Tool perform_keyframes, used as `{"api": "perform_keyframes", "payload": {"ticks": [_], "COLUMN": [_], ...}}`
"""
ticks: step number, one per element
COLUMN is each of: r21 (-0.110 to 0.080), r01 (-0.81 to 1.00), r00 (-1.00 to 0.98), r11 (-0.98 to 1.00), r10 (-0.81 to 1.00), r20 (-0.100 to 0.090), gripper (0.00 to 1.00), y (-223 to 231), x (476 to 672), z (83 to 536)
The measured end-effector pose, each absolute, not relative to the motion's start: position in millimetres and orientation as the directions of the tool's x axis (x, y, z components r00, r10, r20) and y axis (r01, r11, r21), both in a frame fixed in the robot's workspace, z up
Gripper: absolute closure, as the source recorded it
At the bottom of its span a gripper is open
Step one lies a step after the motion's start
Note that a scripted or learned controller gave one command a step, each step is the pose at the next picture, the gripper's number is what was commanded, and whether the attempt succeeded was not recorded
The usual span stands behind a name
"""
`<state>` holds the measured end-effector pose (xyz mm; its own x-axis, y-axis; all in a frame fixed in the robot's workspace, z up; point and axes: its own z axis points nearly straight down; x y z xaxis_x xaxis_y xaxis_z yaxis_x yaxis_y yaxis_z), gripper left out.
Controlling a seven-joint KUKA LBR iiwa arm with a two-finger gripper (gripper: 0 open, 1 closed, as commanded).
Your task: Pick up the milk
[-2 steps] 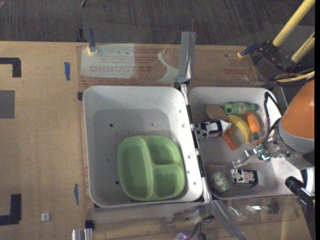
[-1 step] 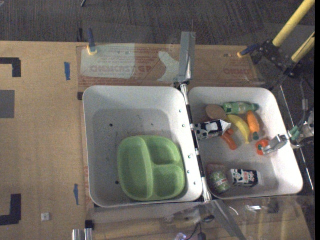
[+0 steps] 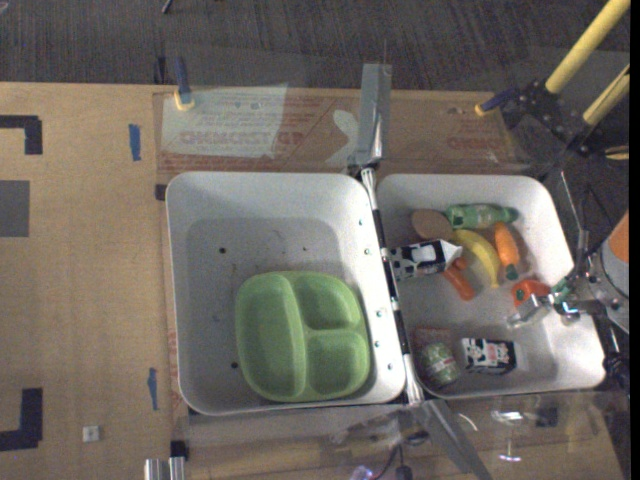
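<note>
Gripper (image 3: pixel 535 306) sits at three o'clock in the right bin (image 3: pixel 560 363), low over the floor; we cannot tell how wide it stands, and we see nothing clamped in it. Milk carton (image 3: pixel 420 259) lies on its side at nine o'clock, against the bin's left wall. Between them we note a banana (image 3: pixel 481 255), carrots (image 3: pixel 507 249), and a green bottle (image 3: pixel 481 214) at twelve. Second carton (image 3: pixel 489 355) lies at six. Left bin (image 3: pixel 200 228) bears a green tray (image 3: pixel 302 334).
</note>
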<state>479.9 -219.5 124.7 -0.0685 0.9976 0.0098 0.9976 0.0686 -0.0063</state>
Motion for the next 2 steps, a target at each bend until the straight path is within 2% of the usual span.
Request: {"api": "perform_keyframes", "payload": {"ticks": [1, 2], "r21": [-0.003, -0.003], "r01": [0.971, 0.972], "r00": [-0.237, -0.235], "r11": [0.237, 0.235], "r10": [0.971, 0.972], "r20": [0.009, 0.007], "gripper": [0.00, 1.00], "y": [-220.2, -221.6], "x": [480.3, 481.1], "z": [116.2, 124.2]}}
